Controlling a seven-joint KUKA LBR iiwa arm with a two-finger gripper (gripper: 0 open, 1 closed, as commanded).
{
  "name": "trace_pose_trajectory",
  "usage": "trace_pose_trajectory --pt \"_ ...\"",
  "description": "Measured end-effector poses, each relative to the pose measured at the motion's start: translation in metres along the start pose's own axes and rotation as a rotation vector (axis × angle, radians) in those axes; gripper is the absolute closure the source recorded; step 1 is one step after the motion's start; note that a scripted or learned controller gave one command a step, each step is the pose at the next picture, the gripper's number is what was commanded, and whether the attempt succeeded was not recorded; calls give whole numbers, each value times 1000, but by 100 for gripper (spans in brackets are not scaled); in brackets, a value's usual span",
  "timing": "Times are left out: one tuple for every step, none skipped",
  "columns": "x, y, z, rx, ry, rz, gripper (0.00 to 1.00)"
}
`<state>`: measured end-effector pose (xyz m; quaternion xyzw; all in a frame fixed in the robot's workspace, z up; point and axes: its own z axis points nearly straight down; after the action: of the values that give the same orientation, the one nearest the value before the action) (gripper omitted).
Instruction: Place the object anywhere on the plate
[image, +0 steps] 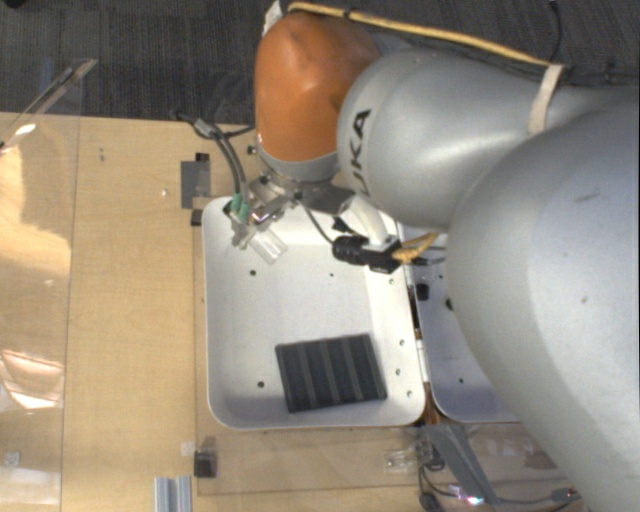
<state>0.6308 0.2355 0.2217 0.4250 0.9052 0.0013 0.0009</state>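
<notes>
A dark grey ribbed rectangular plate (330, 372) lies flat in the near part of the left white bin (232, 330). My gripper (254, 226) hangs under the orange band at the bin's far left corner, well behind the plate. A small pale, translucent piece (269, 246) shows right at the gripper's tip, just above the bin floor. Whether it is the object or part of the gripper is unclear. A small green part (238, 208) sits on the gripper's left side.
The big grey arm (480, 150) covers the view's right and most of the right bin (465, 390). A black cable connector (362, 252) hangs over the left bin's far right. Wooden bench (110, 300) lies to the left, with small fixtures along the near edge.
</notes>
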Motion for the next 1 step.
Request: trace_pose_trajectory --pt "-26 16 -57 -5 -2 -3 100"
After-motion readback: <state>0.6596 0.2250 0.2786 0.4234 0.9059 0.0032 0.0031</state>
